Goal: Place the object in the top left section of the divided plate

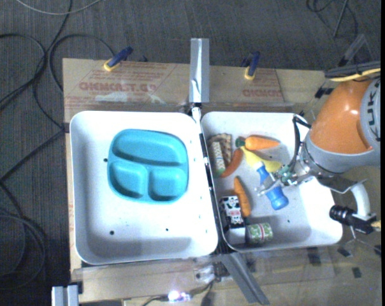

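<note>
The arm (pixel 345 129) runs off the right edge, its orange band covering the right bin's (pixel 320 234) upper right corner. The gripper (pixel 287 176) is too small and cluttered to make out, and it overlaps the blue bottle (pixel 273 190). The label on the small can (pixel 259 233) is unreadable.

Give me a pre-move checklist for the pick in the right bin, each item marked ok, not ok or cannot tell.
1. Divided plate lies flat in the left bin, sections bare: ok.
2. Gripper is over the right bin, beside the blue bottle: ok.
3. An object sits between the fingers: cannot tell.
4. Target stands apart from its neighbours: not ok; the bottle, the yellow piece and the carrots crowd together.
5. Path over the divider between bins is free: ok.
</note>
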Controlling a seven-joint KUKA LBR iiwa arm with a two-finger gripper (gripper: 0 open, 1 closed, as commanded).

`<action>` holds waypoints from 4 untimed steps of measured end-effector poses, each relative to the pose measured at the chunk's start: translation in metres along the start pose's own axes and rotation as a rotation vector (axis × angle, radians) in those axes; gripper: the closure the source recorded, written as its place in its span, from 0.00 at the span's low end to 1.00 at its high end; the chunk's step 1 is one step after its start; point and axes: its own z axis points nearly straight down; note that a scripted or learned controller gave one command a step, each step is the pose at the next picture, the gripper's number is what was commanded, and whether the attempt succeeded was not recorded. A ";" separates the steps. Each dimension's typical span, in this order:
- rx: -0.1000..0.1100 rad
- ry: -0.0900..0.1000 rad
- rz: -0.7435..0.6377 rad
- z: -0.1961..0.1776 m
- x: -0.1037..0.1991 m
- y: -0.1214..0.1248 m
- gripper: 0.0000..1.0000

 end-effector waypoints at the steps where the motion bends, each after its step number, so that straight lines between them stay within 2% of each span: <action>1: 0.000 0.000 -0.009 -0.051 0.067 0.018 1.00; 2: 0.001 0.002 -0.069 -0.005 0.135 0.023 1.00; 3: 0.002 0.000 -0.059 -0.005 0.164 0.091 1.00; 4: 0.003 0.000 -0.070 -0.005 0.181 0.108 1.00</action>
